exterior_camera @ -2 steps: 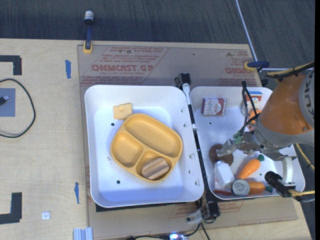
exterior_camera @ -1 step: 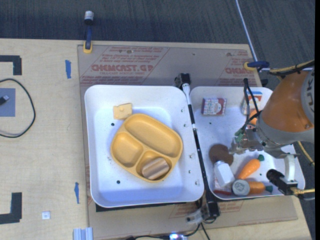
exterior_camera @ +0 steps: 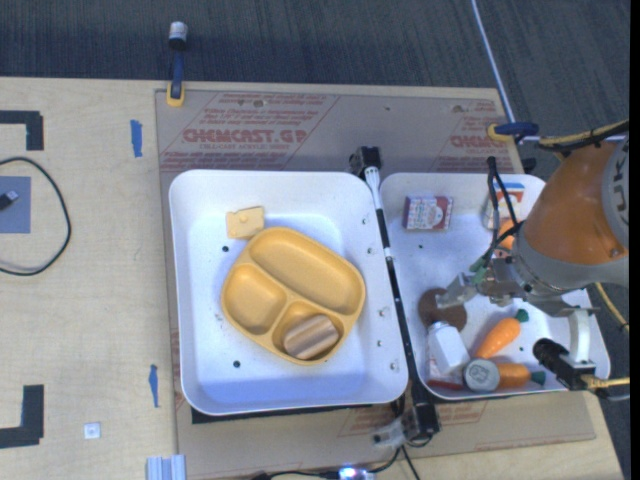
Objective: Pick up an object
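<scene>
- Brown toy (exterior_camera: 441,308), a rounded lump, lies in the right bin (exterior_camera: 452,193) near its left wall, about halfway down; I take it as the likeliest pick.
- Hand (exterior_camera: 470,290) sits low over that bin, just right of and slightly above the brown toy in the camera view, its metal tip close to or touching the toy; I cannot tell which.
- Whether the hand is open or closed cannot be made out, and nothing is visibly held.
- Other candidates lie below and right of the hand: an orange carrot (exterior_camera: 499,336) slanting up to the right, a white bottle (exterior_camera: 449,348) and a grey round cap (exterior_camera: 481,374) near the bin's front wall.
- Small red-and-white carton (exterior_camera: 427,211) rests well apart near the back wall.
- Left bin (exterior_camera: 200,208) holds a yellow divided tray (exterior_camera: 290,293) on the surface's far side from the arm.
</scene>
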